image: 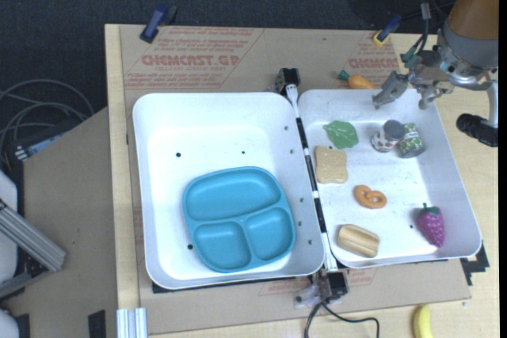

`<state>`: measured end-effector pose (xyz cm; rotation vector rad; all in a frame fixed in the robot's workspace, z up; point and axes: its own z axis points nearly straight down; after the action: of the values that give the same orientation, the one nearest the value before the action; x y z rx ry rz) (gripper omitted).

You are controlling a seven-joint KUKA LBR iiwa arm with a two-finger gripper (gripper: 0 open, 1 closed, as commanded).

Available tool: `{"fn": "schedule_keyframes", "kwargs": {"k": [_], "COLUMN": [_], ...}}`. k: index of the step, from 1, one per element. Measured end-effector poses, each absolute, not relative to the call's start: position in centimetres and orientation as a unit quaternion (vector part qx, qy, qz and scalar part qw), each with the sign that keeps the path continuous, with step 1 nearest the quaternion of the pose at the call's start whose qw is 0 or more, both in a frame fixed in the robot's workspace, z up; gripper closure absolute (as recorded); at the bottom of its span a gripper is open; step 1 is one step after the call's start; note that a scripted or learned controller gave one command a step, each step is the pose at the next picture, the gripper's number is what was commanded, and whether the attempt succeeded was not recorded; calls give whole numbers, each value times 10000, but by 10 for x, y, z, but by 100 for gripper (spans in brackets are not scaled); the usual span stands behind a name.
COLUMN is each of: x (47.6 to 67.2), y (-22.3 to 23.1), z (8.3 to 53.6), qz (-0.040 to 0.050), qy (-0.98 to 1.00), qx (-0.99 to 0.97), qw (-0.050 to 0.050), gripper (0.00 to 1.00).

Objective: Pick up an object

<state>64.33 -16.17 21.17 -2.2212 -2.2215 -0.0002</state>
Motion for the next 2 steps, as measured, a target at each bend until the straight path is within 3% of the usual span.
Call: {"fn": "schedule_keyframes", "kwargs": {"k": [1, 2], "x": [653, 611], "y": [-209, -201], "z": [84, 85], "qz": [1, 2], "qy": [-7076, -7069], "qx": [-7066, -7073], "qw": [12, 5], "gripper": [0, 0]}}
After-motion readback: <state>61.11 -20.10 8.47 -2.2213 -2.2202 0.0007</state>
